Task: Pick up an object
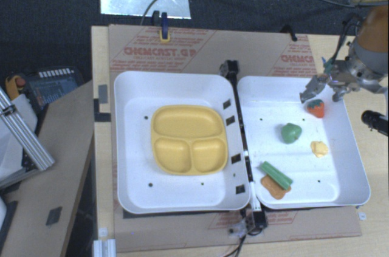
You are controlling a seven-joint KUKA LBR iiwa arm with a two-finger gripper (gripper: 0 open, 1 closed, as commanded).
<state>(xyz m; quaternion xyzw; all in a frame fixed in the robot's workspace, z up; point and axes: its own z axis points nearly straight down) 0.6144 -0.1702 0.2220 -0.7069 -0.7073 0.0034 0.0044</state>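
Note:
In the right bin (346, 189) lie a small red and orange toy (315, 108), a round green toy (291, 132), a pale yellow piece (319, 148), a green stick (276, 175) and, touching the stick, an orange piece (275, 189). My gripper (323, 93) hovers at the bin's far right, just above and behind the red toy. It is open, with one finger (310, 90) to the left and the other to the right. Nothing sits between them.
The left bin (130, 128) holds a yellow three-compartment tray (187, 139). A black divider with clips (236, 128) runs between the bins. A black cable arcs across the back, and a grey controller box (51, 89) stands at the left.

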